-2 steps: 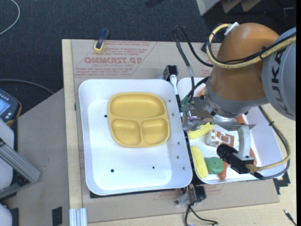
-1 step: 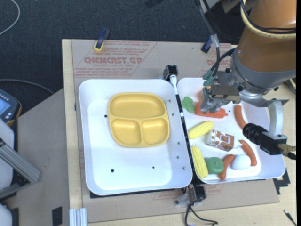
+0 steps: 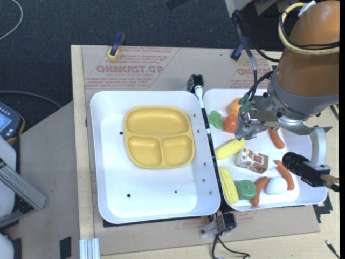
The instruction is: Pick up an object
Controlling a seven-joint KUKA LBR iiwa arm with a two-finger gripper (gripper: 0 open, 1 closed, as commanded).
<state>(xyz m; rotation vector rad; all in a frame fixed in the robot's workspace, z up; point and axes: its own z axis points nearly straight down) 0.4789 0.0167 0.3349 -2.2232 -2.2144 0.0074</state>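
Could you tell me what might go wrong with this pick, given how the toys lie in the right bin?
1. The gripper hangs over a tight cluster: an ear of corn, a green piece and an orange piece lie close together, so it may nudge or catch more than one.
2. This cluster sits near the right bin's left wall, which may crowd the approach.
3. Rounded toys could slip out.
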